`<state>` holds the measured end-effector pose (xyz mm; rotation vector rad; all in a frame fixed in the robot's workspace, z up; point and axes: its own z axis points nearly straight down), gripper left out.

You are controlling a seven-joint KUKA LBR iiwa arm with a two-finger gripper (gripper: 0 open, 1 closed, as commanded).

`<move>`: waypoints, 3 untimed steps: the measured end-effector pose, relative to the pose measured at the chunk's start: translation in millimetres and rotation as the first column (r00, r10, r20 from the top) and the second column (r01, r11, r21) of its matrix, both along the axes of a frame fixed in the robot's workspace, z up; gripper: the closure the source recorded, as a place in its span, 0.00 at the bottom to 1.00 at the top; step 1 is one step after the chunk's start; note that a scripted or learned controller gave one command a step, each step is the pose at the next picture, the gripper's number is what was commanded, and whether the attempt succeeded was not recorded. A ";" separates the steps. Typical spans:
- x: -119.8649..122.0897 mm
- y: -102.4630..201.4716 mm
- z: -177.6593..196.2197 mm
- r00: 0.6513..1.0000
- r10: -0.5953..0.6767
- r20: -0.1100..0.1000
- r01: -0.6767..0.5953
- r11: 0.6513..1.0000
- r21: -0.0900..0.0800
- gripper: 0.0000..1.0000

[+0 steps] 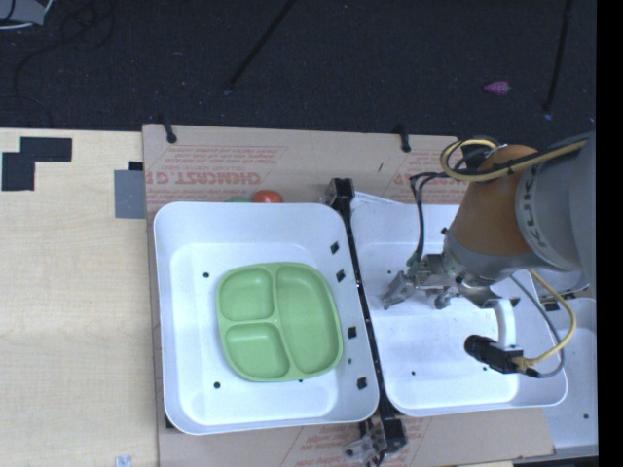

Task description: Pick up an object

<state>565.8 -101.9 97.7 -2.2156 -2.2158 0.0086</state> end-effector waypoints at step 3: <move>-1.4 -5.6 120.3 1.000 0.000 0.012 0.000 1.000 -0.002 1.00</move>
